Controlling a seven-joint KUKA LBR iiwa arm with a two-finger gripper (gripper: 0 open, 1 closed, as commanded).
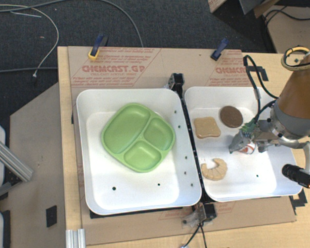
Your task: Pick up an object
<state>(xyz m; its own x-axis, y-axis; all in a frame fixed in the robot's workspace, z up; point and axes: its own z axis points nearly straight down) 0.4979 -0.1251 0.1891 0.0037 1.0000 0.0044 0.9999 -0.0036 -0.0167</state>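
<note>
Hovering low in right bin (279, 190), gripper (243, 144) sits over small red/white obj (249, 148), partly hidden by it. Can't tell what gripper is doing w/ it. Other candidates in same bin: toast (206, 127) just left, brown disc (231, 117) above, curled pastry (215, 169) below-left. Green tray (138, 137) alone in left bin (88, 138).

Risks: obj small + occluded, so off-centre grab likely pushes it aside. Items near each other, so descent may nudge toast or pastry. Flat pieces probably hard to pinch.
</note>
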